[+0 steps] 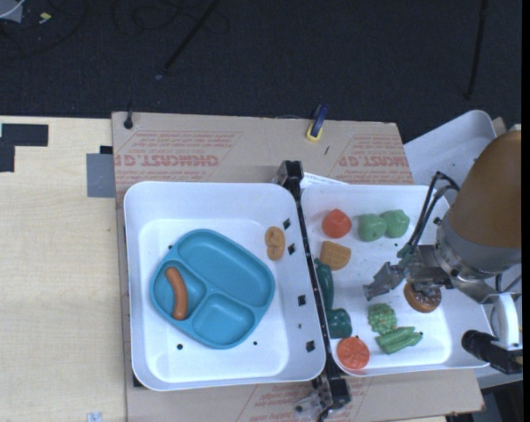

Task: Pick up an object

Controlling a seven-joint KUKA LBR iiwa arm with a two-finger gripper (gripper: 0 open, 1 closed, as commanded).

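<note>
From my station I saw the claw (389, 280) low in the right bin (436, 352), just left of a brown ring-shaped piece (422, 298) and above a broccoli (381, 316). In the left bin (207, 202) a blue divided plate (214, 286) held a sausage (177, 292).

Light is even and fairly bright over the bench, prob. from overhead; no hard glare. The 2 white bins (214, 202) read near blown-out, w/ little surface detail. Soft, short shadows fall under the blue tray (238, 275) toward 6 o'clock. Background from 10 to 2 o'clock is very dark, cables barely visible. Overall pic is low-res and slightly soft; the arm (493, 205) at 3 o'clock looks blurred. Colors saturated.
</note>
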